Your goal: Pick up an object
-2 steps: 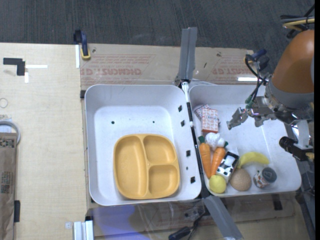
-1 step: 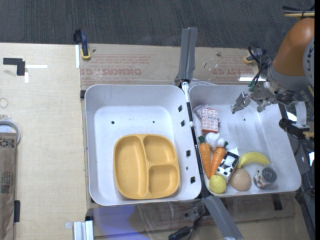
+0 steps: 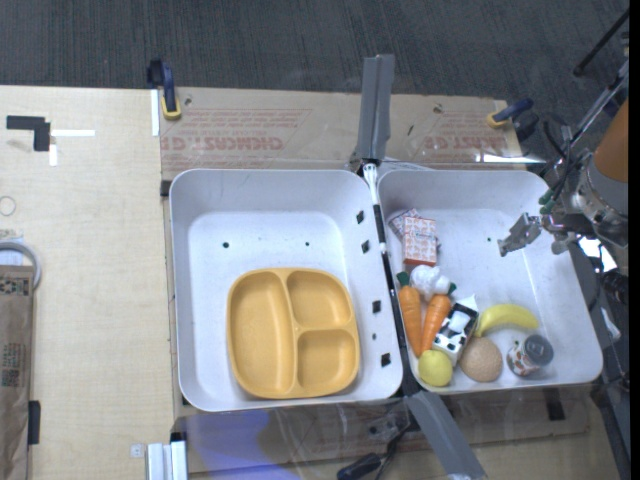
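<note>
**Choosing a target before I drop in**

My pincer (image 3: 520, 234) hangs over the upper right part of the right bin (image 3: 470, 196), near its far-right wall, with nothing between its tips. How wide it stands I cannot tell; the tips are too small and grey against the white floor to read.

The pickings all lie below and to the left of me, crowded into the bin's lower half. Nearest is the banana (image 3: 508, 317), lying on its own below me with bare floor around it. Beside it, toward the bin's front corner, sits a small can (image 3: 530, 353); further left are a brown egg-like ball (image 3: 481, 360), a lemon (image 3: 435, 368), a black-and-white block (image 3: 456, 329) and two carrots (image 3: 424, 316) pressed together. A red-patterned packet (image 3: 416, 236) lies well to my left, roughly level with me.

To do this well, I judge the banana the best bet: it stands apart, so my tips can straddle it across its narrow width without nudging neighbours. I should line up over its middle, turn to cross its curve, and descend straight.

My arm comes in from the right edge, the wrist bent so the pincer points left and down into the bin.
</note>
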Available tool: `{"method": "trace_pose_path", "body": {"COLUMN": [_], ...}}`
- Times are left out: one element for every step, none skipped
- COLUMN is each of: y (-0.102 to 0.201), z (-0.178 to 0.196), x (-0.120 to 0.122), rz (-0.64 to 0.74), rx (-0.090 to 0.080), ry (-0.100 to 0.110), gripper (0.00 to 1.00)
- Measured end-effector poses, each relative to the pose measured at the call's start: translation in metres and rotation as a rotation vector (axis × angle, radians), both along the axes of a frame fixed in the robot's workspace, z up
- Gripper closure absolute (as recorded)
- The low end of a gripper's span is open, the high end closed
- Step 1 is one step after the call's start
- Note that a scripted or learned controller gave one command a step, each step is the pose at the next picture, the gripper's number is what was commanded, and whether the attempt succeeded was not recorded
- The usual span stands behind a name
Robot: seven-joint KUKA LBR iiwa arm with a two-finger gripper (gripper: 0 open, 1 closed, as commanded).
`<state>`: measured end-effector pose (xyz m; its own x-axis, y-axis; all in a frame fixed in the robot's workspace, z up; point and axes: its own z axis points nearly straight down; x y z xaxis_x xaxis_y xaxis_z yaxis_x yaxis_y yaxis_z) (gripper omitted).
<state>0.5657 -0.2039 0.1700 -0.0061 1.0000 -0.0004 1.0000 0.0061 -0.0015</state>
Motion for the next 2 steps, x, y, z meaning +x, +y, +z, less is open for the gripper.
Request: {"method": "trace_pose_path", "body": {"y": [0.0181,0.0171], "z": [-0.0685,-0.0594], "x": [-0.0694,-0.0685], "rz": [-0.128,-0.131], "rx": [0.001,0.001], "ry": [0.002,0.001], "gripper": [0.0,1.0]}}
